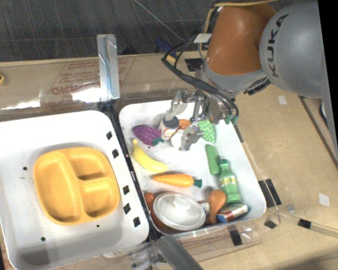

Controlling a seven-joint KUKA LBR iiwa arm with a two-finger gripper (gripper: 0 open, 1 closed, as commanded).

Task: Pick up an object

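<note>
Your gripper [189, 136] sits low at the far end of the right bin [253, 178], fingers spread and holding nothing; the purple grapes [146, 134] lie just left. Nothing's lifted yet.

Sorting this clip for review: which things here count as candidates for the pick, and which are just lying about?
Part of the job:
end effector
purple grapes
banana
carrot
green bottle
right bin

Lying about:
yellow divided tray
left bin
white lidded bowl
</note>
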